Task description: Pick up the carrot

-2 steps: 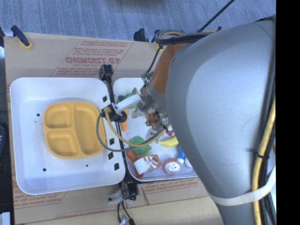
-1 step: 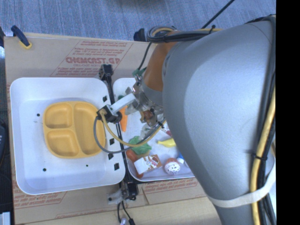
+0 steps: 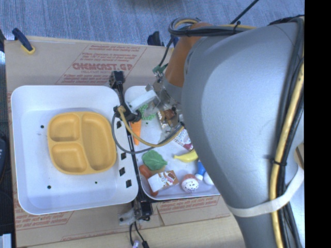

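the claw (image 3: 147, 106) hangs at the right bin's (image 3: 170, 192) 10 o'clock corner, just above the carrot (image 3: 136, 132); whether it is spread i cannot tell; the yellow plate (image 3: 81, 141) lies in the left bin (image 3: 31, 190).

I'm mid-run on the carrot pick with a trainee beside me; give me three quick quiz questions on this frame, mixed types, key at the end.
1. True or false: the yellow divided plate lies in the left bin.
2. Multiple choice: the carrot lies in the right bin (A) against the wall nearest the left bin, (B) on the plate, (C) outside both bins.
3. Fill in: the green leafy item sits just left of the yellow ____.

Key: 1 true; 2 A; 3 banana. Note: the claw hangs over the right bin's upper part, close to the carrot, partly hidden by the arm.
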Tool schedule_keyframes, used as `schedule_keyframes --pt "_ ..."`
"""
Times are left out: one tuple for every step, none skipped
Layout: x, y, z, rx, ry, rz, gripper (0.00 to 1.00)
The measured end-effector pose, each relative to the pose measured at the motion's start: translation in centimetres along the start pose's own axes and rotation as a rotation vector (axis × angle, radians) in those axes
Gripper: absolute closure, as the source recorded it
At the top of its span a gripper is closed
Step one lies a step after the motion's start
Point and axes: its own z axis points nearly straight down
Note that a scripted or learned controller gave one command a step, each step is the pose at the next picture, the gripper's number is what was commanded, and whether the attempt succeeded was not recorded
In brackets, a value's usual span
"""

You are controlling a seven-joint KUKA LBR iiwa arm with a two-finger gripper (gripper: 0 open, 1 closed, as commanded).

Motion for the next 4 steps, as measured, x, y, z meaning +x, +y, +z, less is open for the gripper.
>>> schedule_keyframes --pt "-0.8 -0.5 0.0 0.0 -0.003 0.085 0.0" --pt "-3.2 -1.8 0.0 -0.001 -0.002 0.086 0.0" --pt "-1.5 -1.2 0.0 -0.001 0.001 -0.007 0.0" --pt "-4.6 -0.2 0.0 -0.001 -0.002 -0.03 0.0"
